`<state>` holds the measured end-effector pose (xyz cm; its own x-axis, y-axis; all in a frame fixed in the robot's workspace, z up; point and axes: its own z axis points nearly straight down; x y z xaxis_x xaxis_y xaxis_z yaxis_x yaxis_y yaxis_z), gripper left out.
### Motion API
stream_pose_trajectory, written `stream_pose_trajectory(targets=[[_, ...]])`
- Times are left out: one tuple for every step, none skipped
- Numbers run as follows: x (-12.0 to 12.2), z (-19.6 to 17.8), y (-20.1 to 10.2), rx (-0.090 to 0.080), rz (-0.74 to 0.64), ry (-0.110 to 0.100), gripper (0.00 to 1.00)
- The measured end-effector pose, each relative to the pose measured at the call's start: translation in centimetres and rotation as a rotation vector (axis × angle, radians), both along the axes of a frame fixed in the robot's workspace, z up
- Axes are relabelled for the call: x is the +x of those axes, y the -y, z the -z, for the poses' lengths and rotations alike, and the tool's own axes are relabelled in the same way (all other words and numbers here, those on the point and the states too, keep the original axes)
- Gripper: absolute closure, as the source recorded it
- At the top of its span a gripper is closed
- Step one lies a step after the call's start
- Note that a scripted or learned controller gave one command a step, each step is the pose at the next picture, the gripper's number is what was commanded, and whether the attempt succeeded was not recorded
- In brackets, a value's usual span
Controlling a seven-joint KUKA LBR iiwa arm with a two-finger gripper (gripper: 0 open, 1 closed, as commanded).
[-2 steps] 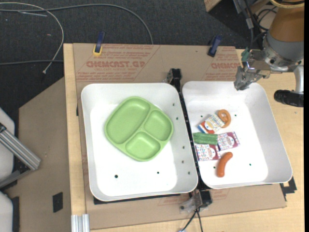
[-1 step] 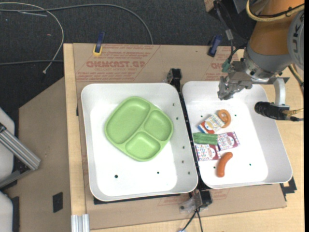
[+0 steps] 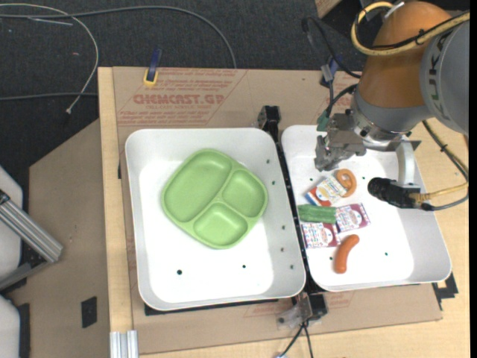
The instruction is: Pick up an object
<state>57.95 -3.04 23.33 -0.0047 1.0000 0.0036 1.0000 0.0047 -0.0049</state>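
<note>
the objects to pick from lie in the right bin (image 3: 428, 263), clustered toward its left half: a small pretzel-like ring (image 3: 345, 177) on an orange-and-white packet (image 3: 328, 192), a green pickle-shaped piece (image 3: 318, 212) just below them, two pink-and-white packets (image 3: 335, 226) lying side by side under that, and an orange-red sausage (image 3: 344, 253) nearest the front rim, tilted and touching the lower edge of the packets. the gripper (image 3: 325, 159) hangs over the back left part of this bin, just above the ring and the orange packet, its metal fingers pointing down; whether they are spread or closed cannot be told from this angle, and nothing is seen between them. behind it the grey wrist rises to the orange band (image 3: 402, 47) of the arm, with cables looping around it and a black cylindrical fitting (image 3: 391, 191) sticking out over the bin's right side. the left bin (image 3: 149, 274) holds a light green divided plate (image 3: 215, 198) with three compartments, lying flat near its middle. both bins rest on a sheet of printed cardboard (image 3: 119, 118) over dark carpet.
</note>
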Motion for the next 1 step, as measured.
stream_pose_trajectory(targets=[[-2.38,1.00,-4.33,0.000,0.000,0.000,1.00]])
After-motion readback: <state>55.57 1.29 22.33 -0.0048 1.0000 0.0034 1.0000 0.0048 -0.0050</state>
